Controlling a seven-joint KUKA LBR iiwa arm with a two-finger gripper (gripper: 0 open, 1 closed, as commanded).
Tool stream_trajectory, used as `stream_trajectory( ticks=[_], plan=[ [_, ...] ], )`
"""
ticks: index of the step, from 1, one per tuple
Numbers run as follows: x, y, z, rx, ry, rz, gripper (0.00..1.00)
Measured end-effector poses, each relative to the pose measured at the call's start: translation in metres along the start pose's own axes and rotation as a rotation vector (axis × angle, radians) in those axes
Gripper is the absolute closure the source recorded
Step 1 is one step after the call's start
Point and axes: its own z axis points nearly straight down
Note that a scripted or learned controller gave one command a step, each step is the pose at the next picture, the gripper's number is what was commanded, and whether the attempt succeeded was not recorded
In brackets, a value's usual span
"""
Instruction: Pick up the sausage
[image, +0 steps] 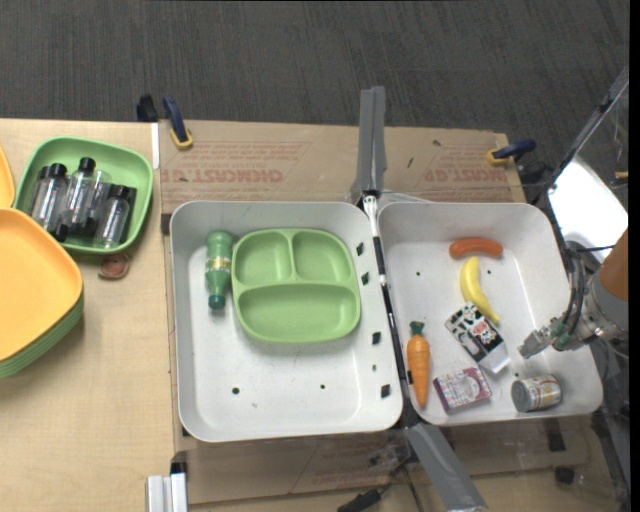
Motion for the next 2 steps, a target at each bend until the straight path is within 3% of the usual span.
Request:
stream_trajectory(
  ticks=[2],
  plan=[
    [-0.0049,-0.0008,0.0215,-0.002,-0.001,-0.749,1.0]
  ],
)
